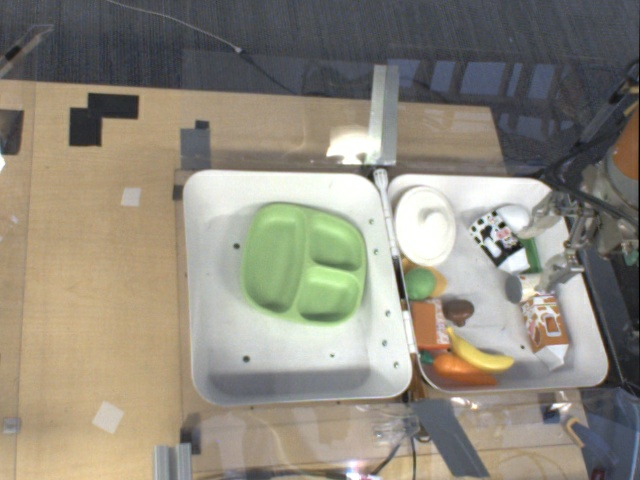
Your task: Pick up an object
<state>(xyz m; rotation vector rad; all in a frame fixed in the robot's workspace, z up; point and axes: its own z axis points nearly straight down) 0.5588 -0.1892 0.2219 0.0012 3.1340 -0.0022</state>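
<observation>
My gripper (555, 240) hangs over the right edge of the right bin (590, 368), open, with nothing between its fingers. Just left of it lie a black-and-white cow-patterned carton (491, 236) and a small green piece (528, 258). Below it lies a brown-and-white carton (545, 324). Further left in this bin are a white bowl (425, 223), a green ball (421, 283), a brown lump (458, 311), an orange box (429, 326), a banana (480, 352) and an orange carrot (462, 370).
The left bin (215, 358) holds a green divided plate (304, 261). A metal post (384, 118) stands behind the seam between the bins. The arm's grey body and cables crowd the right edge of the view.
</observation>
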